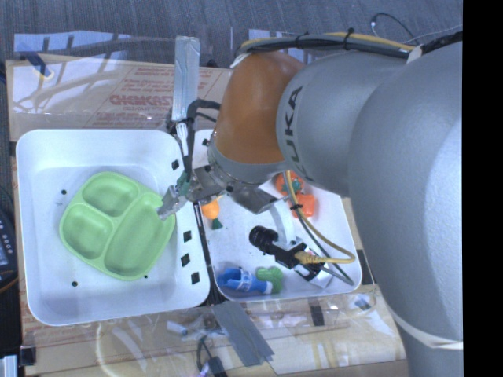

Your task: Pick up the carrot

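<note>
The small orange carrot with a green stub (211, 210) lies in the right white plastic bin (346, 242), close to that bin's left wall, just beside the divide between the two bins. Its orange body is toward 12 o'clock and its green end toward 6 o'clock, so the long axis seems to run almost up and down in the camera view, though the piece is small and partly covered by the wrist. The metal two-finger gripper (171, 203) hangs at the end of the grey arm with the orange band (255, 108), over the right edge of the light green divided plastic plate (116, 225) in the left white bin (39, 179). From the gripper the carrot lies at about 3 o'clock, near but not touching, across the bin wall. I cannot tell if the gripper is open or closed, and nothing is visible in it. In my judgement the next move needs a short shift toward 3 o'clock, and then a descent with the closing direction across the carrot's long axis.
</note>
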`<action>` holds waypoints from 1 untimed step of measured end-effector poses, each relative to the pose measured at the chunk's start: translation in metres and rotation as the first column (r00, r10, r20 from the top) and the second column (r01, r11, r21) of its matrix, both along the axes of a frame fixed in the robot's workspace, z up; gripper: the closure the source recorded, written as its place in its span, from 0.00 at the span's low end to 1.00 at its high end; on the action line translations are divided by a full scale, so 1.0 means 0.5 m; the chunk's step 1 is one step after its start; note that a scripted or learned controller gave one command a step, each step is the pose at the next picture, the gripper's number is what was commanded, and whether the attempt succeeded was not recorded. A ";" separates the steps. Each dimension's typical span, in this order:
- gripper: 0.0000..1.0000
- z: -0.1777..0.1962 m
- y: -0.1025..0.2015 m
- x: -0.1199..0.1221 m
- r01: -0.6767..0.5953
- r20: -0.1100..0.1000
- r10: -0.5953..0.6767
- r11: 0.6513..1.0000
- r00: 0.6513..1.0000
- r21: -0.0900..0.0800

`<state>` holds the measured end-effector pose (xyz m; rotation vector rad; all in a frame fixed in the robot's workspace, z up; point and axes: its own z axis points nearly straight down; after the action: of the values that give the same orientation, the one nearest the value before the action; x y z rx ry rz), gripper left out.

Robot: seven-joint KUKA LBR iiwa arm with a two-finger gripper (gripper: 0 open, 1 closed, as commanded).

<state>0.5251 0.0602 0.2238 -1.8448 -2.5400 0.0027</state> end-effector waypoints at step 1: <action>0.00 0.121 0.075 -0.028 -0.034 0.004 0.034 0.999 0.999 0.000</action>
<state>0.5113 0.0977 0.2846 -1.8025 -2.5739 -0.0015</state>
